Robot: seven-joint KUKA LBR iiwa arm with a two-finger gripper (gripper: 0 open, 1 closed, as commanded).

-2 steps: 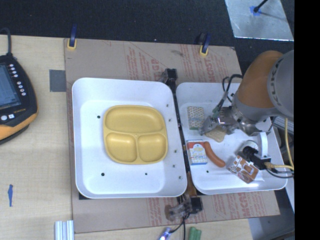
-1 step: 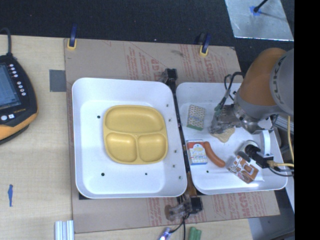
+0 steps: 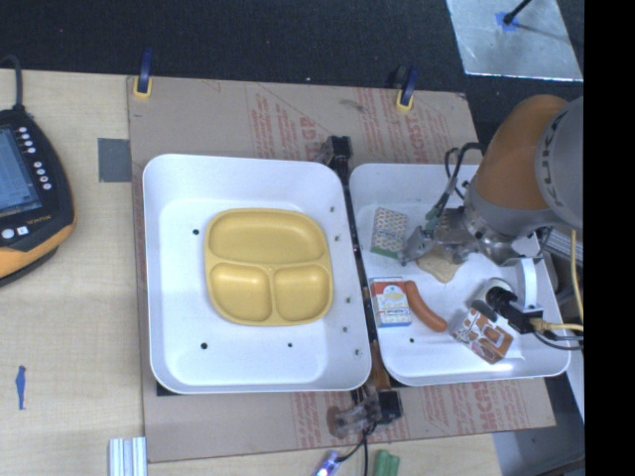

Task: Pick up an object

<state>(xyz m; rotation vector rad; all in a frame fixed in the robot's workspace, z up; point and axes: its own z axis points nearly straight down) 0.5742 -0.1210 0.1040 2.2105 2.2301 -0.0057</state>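
Arm enters from right, gripper low in right bin, tip just beside tan piece and patterned packet; probably lining up a grab. Claw state: can't tell. Other candidates lower in bin: sausage, small carton, brown pack. Yellow tray sits in left bin. Labels too small to read

We see the right bin crowded: a packet, a tan piece, a carton, a sausage and a brown pack lie close together, with the arm over its far right side. In the left bin, the yellow tray fills the middle, leaving bare floor around it
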